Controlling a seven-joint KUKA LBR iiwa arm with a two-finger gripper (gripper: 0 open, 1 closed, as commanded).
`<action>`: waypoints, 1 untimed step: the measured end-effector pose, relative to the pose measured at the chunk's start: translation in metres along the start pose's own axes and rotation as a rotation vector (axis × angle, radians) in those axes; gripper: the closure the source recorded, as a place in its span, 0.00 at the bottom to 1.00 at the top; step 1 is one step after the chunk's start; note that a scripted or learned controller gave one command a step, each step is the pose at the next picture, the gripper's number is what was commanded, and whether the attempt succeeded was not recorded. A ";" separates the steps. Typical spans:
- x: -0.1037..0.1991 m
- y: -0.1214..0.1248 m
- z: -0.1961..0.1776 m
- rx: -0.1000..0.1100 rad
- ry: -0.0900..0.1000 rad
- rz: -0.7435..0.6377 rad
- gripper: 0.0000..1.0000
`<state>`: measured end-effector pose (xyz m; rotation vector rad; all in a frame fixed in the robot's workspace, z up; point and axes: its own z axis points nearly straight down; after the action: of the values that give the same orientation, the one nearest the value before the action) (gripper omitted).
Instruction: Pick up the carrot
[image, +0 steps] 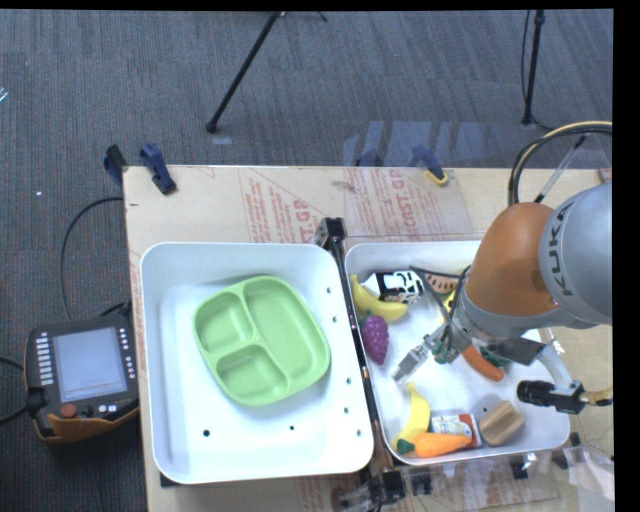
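Near right bin's front wall, carrot (438, 445); gripper (418, 359) hovering above, apart

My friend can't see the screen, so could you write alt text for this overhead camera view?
A grey and orange robot arm reaches into the right white bin, its end effector above toy food: an orange plastic carrot, yellow banana and purple grapes. The left white bin holds a green divided plate.

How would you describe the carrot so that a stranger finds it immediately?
Look in the right-hand white bin, along its near edge. The carrot lies there flat, orange with a green leafy end, just below a yellow toy and beside a tan block.
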<state>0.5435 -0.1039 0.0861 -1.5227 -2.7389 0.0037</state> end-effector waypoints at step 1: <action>-0.053 -0.015 -0.021 -0.006 -0.003 0.275 0.00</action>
<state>0.5583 -0.1569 0.1071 -1.8873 -2.5096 -0.0004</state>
